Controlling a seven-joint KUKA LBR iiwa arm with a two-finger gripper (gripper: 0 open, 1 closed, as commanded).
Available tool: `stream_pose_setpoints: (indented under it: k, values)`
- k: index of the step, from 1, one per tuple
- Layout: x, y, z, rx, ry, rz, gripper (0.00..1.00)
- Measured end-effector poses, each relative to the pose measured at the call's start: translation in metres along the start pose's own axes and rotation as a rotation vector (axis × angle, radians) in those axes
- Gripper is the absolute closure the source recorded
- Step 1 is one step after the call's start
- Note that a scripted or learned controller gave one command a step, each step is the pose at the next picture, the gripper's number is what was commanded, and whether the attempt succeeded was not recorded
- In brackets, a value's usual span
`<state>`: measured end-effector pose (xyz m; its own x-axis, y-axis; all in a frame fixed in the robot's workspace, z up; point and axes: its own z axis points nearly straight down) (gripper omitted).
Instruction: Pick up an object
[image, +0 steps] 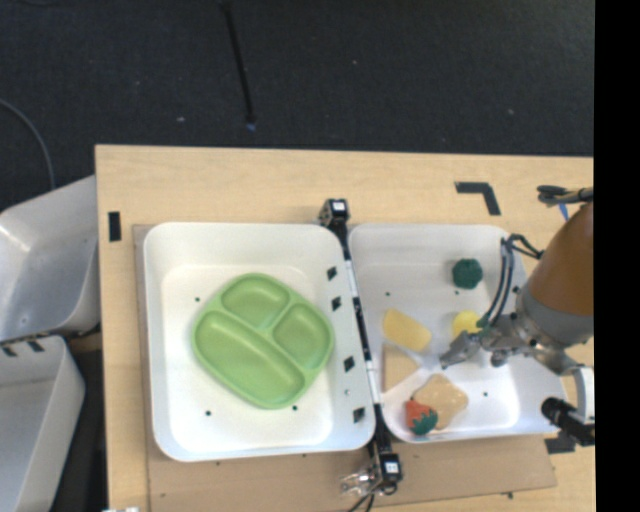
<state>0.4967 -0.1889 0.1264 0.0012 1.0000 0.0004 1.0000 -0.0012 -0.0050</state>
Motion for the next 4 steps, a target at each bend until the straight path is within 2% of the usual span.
stream_pose_setpoints:
  k: [1, 3, 4]
  values:
    - [-0.001, 0.002, -0.015, -0.008, -0.002, 0.004, 1.0]
    - [-0.005, 0.007, -0.142, -0.014, -0.004, -0.005, 1.0]
    - [-0.006, 0.008, -0.17, -0.01, -0.003, -0.005, 1.0]
